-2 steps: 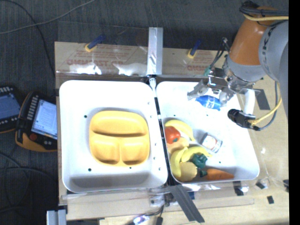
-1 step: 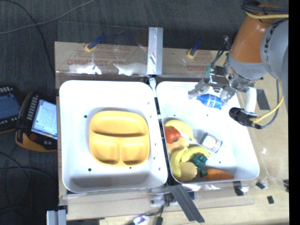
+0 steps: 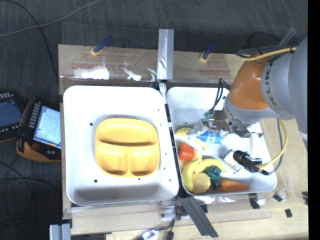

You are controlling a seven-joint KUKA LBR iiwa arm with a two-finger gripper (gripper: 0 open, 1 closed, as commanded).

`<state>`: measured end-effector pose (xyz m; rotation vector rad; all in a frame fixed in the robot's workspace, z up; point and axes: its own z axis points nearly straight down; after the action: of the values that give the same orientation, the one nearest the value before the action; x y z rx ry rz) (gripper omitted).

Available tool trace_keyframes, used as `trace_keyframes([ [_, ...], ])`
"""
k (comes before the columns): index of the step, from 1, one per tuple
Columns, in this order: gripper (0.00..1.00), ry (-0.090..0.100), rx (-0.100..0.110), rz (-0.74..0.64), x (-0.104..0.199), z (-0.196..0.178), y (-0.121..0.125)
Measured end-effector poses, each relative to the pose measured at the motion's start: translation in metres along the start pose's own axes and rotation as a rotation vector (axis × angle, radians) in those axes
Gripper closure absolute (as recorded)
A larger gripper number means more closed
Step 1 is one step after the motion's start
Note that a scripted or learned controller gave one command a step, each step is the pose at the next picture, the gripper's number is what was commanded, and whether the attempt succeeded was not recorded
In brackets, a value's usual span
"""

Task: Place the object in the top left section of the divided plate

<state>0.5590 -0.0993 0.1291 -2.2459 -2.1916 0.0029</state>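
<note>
— Where does the divided plate (image 3: 127,146) sit?
— The yellow plate lies in the middle of the left bin (image 3: 80,109), its sections bare.
— And the gripper (image 3: 216,125)?
— It hangs low over the right bin (image 3: 192,101), above a heap of toy food: a banana (image 3: 192,170), a carrot (image 3: 232,186), something red (image 3: 185,151). Whether its claw is wide or closed cannot be told; the wrist seems to cover it.
— Anything beside the bench?
— A handheld pendant (image 3: 42,131) rests at the far left.
</note>
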Motion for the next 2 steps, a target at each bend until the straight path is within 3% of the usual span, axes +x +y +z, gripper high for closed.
trace_keyframes([
  [1,1.0,-0.005,-0.002,0.226,-0.018,-0.095,0.037],
  [2,1.0,0.0,0.003,0.408,-0.002,0.008,-0.044],
])
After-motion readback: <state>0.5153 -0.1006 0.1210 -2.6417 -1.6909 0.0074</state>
